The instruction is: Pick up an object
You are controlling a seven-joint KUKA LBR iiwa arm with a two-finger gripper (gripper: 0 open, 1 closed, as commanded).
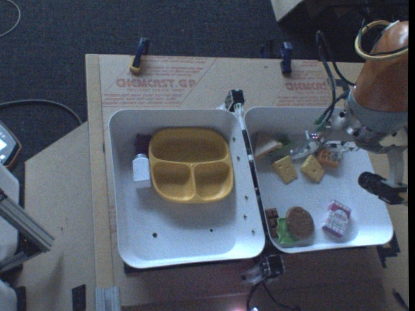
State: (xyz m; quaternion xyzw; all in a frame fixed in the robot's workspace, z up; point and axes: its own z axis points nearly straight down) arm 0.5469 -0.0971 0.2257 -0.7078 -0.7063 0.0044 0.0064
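The gripper (322, 142) hangs low over the right bin (369, 229), just above two cheese-like yellow squares (298, 169); whether it grips anything, I cannot tell. A yellow divided tray (190, 164) fills the left bin (123, 173)

Dim light. A dark carpeted floor (58, 37) surrounds the tabletop (188, 76), a pale board printed with red lettering, two clamps (139, 55) at its far edge. A cable (39, 105) loops across the floor.

Arm (379, 76) enters from 3 o'clock, orange band uppermost, grey wrist below, angled down toward 8 o'clock. Gripper (318, 146) low at its end; finger state not discernible
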